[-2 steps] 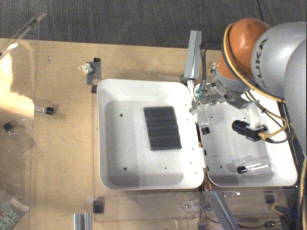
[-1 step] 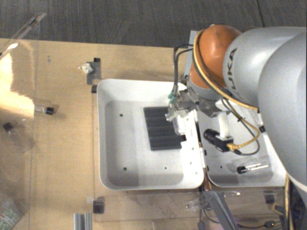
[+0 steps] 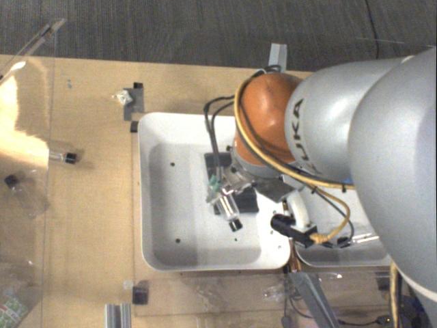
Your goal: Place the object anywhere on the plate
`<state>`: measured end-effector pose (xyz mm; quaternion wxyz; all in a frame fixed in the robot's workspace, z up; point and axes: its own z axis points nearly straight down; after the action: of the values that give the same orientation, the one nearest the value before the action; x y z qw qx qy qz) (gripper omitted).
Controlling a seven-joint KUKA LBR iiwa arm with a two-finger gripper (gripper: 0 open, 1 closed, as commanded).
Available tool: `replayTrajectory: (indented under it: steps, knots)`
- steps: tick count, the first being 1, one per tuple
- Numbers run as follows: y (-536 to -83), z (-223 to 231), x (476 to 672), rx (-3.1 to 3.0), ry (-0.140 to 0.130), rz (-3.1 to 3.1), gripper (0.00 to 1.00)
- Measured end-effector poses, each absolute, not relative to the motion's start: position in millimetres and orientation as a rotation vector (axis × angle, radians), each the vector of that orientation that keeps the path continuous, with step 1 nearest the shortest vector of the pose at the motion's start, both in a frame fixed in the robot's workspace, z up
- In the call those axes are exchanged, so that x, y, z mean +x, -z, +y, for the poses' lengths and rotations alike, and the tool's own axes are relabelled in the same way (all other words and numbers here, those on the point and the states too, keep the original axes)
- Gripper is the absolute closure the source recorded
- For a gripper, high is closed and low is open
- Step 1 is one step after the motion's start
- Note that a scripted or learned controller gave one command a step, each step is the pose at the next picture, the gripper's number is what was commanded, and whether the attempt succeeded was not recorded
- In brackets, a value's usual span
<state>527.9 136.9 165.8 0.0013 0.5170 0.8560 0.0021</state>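
While the big grey arm [image 3: 355, 149] with its orange band [image 3: 263, 118] fills the right side, it reaches over the shallow white left bin [image 3: 171, 251]. Its gripper [image 3: 229, 210] hangs above the bin floor, right of centre, the metal tip slanting down and right. How far the claw is open cannot be told. Neither the task object nor a plate can be made out.

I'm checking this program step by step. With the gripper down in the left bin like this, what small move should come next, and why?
Probably a short straight lift. The gripper sits low over the floor of the left bin, blocking any view of an object or plate beneath, so rising would reveal what it carries.
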Motion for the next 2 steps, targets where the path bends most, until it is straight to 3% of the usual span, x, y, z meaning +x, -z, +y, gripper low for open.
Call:
replayTrajectory:
  steps: [1,2]
  knots:
    - [-219,224,555.0,1.290,-0.007,2.861,1.00]
    - [-193,225,597.5,1.863,-0.004,2.527,1.00]
